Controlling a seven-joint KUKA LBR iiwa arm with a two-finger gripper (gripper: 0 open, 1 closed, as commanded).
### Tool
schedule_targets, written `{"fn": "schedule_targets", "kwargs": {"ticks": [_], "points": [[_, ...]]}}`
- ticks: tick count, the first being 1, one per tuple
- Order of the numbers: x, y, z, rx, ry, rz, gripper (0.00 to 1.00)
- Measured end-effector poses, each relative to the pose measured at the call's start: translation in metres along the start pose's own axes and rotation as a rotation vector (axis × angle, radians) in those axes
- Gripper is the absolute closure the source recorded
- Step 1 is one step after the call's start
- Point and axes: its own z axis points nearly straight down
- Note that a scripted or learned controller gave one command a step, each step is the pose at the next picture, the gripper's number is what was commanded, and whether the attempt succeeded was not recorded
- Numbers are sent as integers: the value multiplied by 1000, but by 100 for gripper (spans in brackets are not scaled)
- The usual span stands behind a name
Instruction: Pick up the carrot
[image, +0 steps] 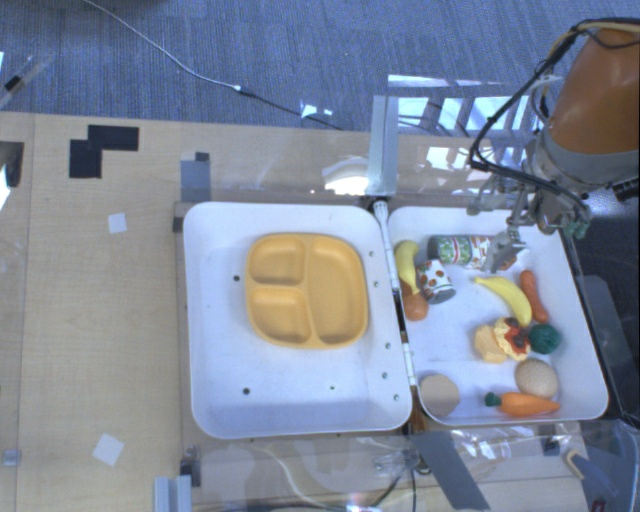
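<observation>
A: What lies in the left bin (215, 400)?
B: A yellow plate (305, 290) with three compartments.
A: And the carrot (527, 404)?
B: It lies at the near edge of the right bin (585, 400), just beside an egg (537, 378), well apart from the end effector (503, 250).
A: Is the end effector open?
B: One cannot tell. It hangs over a can (460, 249) at the far side, holding nothing visible.

Smooth white plastic bins (300, 415) on a matt pale wooden bench (90, 350).
</observation>
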Motion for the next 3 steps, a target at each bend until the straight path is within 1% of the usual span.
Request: {"fn": "schedule_targets", "kwargs": {"ticks": [1,2,3], "points": [[56,11,85,-1,6,159,0],[112,10,157,0,-8,320,0],[93,-16,158,-2,-3,393,0]]}}
